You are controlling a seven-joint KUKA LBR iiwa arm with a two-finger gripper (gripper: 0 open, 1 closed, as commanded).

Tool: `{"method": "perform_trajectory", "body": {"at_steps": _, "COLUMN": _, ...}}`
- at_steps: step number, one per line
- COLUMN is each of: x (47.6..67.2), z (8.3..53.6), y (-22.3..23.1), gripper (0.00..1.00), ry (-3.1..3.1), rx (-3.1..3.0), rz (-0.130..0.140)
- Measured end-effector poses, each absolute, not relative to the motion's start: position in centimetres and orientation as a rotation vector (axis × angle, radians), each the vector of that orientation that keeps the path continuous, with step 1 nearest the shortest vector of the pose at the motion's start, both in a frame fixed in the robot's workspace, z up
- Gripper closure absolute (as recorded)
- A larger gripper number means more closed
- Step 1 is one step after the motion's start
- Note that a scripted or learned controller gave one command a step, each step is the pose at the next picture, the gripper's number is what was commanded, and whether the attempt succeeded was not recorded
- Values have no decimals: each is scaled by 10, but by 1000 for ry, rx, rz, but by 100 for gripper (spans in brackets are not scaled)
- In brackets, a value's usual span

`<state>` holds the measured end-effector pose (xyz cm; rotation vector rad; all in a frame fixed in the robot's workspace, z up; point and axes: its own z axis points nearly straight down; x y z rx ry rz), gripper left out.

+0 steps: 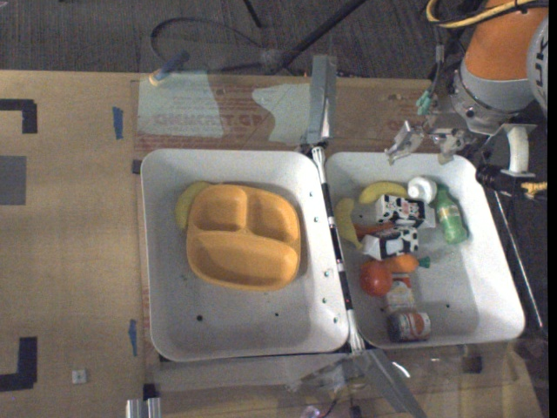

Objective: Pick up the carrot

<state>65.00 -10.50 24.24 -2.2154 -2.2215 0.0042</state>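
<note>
Looking down on two white bins side by side on a wooden bench. Finds the carrot in the right bin, near the middle, lying flat with its green end pointing right. Sees it touching a red tomato on its left and tucked just under a black and white milk carton. Spots a second milk carton a bit farther up, with a yellow banana above that and another banana by the bin's left wall. Notes a green bottle on the right, a white cap beside its top, and a small can near the bottom. Finds the gripper up over the top edge of the right bin, well apart from the carrot, fingers spread apart with nothing between them. Sees the grey and orange arm coming in from the top right corner. Finds an orange plate with three parts in the left bin, resting partly on a yellow banana.
</note>
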Motion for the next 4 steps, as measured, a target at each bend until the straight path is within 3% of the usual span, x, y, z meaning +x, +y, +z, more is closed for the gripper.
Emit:
{"method": "perform_trajectory", "body": {"at_steps": 1, "x": 638, "z": 150, "y": -132, "gripper": 0, "ry": -2485, "rx": -1914, "rz": 3}}
{"method": "perform_trajectory", "body": {"at_steps": 2, "x": 571, "z": 116, "y": -158, "gripper": 0, "ry": -2637, "rx": -1706, "rz": 0}}
{"method": "perform_trajectory", "body": {"at_steps": 3, "x": 650, "z": 127, "y": -199, "gripper": 0, "ry": -2407, "rx": -2008, "rz": 5}}
{"method": "perform_trajectory", "body": {"at_steps": 4, "x": 668, "z": 205, "y": -223, "gripper": 0, "ry": -2510, "rx": -1897, "rz": -1}}
